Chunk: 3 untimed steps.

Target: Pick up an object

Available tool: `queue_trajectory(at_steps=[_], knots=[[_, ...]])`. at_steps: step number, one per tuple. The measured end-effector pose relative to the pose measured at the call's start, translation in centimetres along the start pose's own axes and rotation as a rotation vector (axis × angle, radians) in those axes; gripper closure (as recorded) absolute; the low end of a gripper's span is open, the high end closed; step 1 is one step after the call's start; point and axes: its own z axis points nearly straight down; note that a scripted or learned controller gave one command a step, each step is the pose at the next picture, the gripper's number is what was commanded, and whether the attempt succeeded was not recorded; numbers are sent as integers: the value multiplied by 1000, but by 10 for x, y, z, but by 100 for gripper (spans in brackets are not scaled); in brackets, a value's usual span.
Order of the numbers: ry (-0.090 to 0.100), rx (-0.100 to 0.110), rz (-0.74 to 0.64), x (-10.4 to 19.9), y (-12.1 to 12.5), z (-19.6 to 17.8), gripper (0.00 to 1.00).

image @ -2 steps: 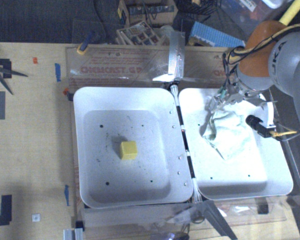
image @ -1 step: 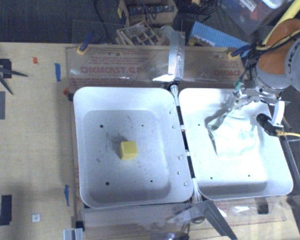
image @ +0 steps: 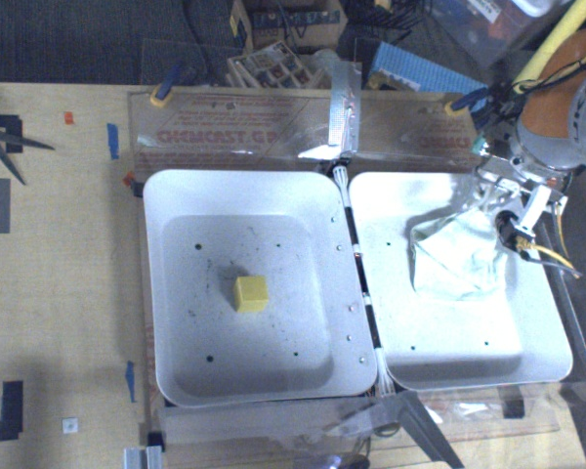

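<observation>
Hovering over the right bin (image: 557, 364), our gripper (image: 503, 208) hangs above a crumpled clear plastic bag (image: 454, 257), presumably our target; we cannot tell its state. A yellow block (image: 251, 293) sits in the left bin (image: 166, 203).

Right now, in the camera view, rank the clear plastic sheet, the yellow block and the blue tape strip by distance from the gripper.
1. Clear plastic sheet, right bin, beside the gripper.
2. Yellow block, left bin's middle.
3. Blue tape strip, bench's far left.
</observation>
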Motion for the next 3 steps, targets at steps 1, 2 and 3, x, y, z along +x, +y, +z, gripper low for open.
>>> queue_trajectory(at_steps=[1,2,3], knots=[[0,2,82,-6,2,-93,100],[-1,8,527,2,-1,-30,100],[0,6,405,-5,-13,-43,100]])
